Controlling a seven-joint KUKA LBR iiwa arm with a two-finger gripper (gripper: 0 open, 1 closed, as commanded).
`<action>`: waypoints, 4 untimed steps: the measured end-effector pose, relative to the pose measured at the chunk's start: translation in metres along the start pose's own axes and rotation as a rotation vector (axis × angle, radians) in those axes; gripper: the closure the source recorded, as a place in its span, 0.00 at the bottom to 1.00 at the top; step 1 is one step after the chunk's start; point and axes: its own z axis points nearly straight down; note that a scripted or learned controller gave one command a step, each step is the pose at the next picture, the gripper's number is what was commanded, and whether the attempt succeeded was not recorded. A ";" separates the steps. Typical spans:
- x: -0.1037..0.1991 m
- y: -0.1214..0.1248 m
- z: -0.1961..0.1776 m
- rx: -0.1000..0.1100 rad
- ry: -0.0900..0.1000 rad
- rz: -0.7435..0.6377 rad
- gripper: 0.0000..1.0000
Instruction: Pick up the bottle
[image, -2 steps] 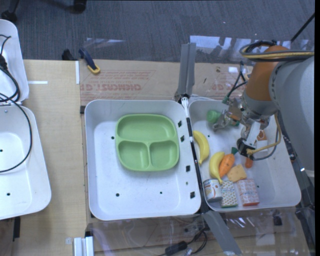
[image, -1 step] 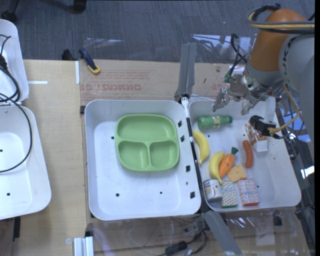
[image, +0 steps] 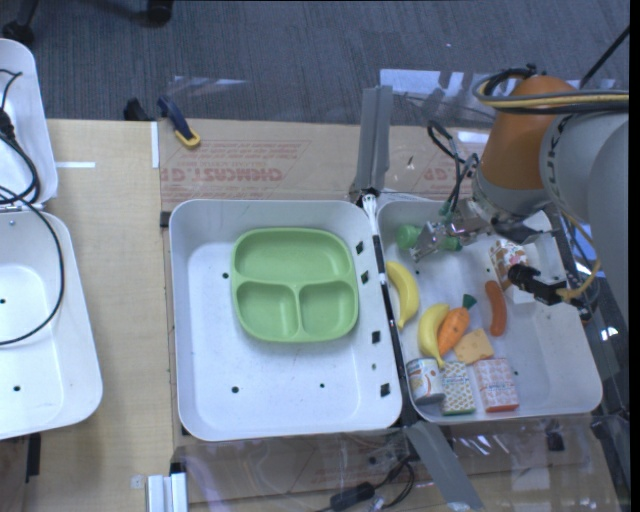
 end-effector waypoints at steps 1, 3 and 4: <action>-0.003 -0.004 -0.007 0.018 0.003 0.005 1.00; 0.102 -0.012 -0.138 0.019 0.006 0.438 1.00; 0.142 -0.034 -0.152 0.019 0.006 0.316 1.00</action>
